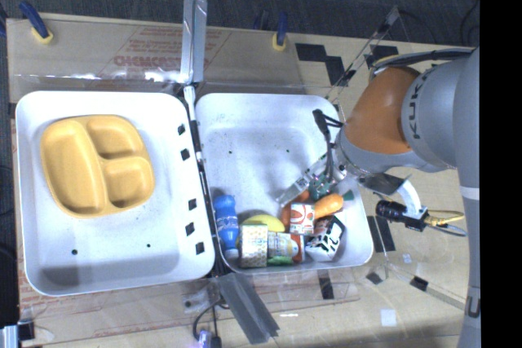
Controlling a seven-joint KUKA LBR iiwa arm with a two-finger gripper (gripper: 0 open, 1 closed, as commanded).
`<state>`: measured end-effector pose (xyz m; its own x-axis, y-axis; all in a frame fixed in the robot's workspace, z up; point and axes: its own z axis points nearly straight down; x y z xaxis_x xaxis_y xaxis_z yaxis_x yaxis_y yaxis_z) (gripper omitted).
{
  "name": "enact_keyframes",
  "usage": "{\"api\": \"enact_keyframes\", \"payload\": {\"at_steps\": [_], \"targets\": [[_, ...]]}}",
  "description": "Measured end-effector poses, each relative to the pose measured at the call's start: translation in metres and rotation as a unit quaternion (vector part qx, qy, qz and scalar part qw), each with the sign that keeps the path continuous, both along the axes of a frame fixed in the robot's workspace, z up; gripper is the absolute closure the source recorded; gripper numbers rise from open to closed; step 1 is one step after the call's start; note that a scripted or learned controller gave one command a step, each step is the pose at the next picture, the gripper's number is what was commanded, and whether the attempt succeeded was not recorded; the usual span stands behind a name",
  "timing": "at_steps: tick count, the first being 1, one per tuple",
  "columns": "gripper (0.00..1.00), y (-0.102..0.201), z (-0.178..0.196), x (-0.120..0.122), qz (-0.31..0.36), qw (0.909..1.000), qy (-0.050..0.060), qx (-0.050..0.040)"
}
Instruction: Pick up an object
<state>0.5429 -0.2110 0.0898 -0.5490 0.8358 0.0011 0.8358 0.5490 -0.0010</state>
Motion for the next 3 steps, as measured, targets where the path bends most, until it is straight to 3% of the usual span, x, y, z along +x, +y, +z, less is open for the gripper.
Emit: {"api": "enact_keyframes", "payload": {"at_steps": [1, 2, 3], "targets": [[1.0, 0.0, 0.008, 0.001, 0.003, 1.0, 0.001, 0.0], [1.0, 0.025, 0.084, 0.049, -0.032, 0.9995, 0.0, -0.0006], [0.0, 0.025, 0.084, 0.048, -0.032, 0.9995, 0.0, -0.0005]]}}
